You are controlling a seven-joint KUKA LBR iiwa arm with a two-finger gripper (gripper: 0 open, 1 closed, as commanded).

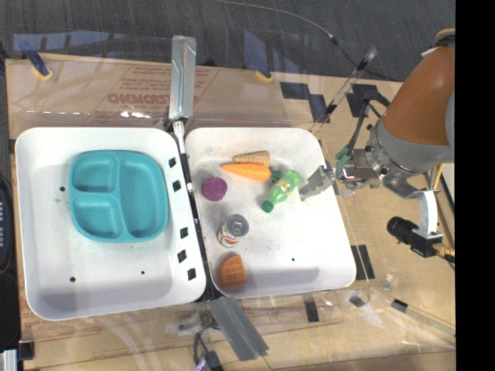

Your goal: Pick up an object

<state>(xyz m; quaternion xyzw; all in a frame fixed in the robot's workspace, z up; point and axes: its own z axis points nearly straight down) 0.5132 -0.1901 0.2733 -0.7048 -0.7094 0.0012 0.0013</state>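
The right bin (pixel 325 265) holds an orange carrot (pixel 247 171), a tan bread piece (pixel 252 158), a purple ball (pixel 214 188), a green bottle (pixel 280 189), a small tin can (pixel 233 229) and an orange-brown pastry (pixel 230 270). My gripper (pixel 315 183) hangs over the bin's right edge, just right of the green bottle, with nothing seen between its fingers. The arm's orange band (pixel 421 99) and grey wrist (pixel 394 165) reach in from the right.
The left bin (pixel 46 269) holds a teal divided tray (pixel 120 194). A metal divider strip (pixel 182 79) stands between the bins at the back. Cables (pixel 348 91) run near the arm at the right, and a black fitting (pixel 410 236) sits off the bin.
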